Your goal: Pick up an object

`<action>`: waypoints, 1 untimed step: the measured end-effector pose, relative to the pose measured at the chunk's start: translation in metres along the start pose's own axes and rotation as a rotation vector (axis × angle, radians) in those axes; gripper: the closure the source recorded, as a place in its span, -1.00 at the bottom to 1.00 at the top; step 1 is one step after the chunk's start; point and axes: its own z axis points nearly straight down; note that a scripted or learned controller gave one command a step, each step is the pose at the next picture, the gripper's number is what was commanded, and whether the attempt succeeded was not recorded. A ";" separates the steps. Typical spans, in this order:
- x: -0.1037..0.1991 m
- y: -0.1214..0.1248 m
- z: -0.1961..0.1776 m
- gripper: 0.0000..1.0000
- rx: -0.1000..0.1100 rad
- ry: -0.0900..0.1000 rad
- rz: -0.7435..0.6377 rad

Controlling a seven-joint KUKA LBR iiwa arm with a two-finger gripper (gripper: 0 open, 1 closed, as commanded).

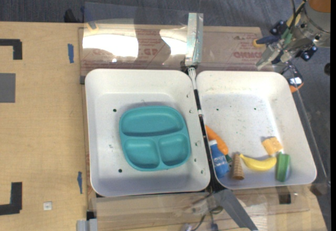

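Wooden bench, two bins: gripper above right bin, finger state unclear; best lowered squarely over banana.

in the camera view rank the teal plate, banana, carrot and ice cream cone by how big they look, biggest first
1. teal divided plate, largest by far
2. banana
3. carrot and ice cream cone: they look about alike, and the carrot is partly hidden, so no ranking
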 end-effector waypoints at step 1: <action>-0.006 -0.002 -0.082 -1.00 0.006 0.002 0.168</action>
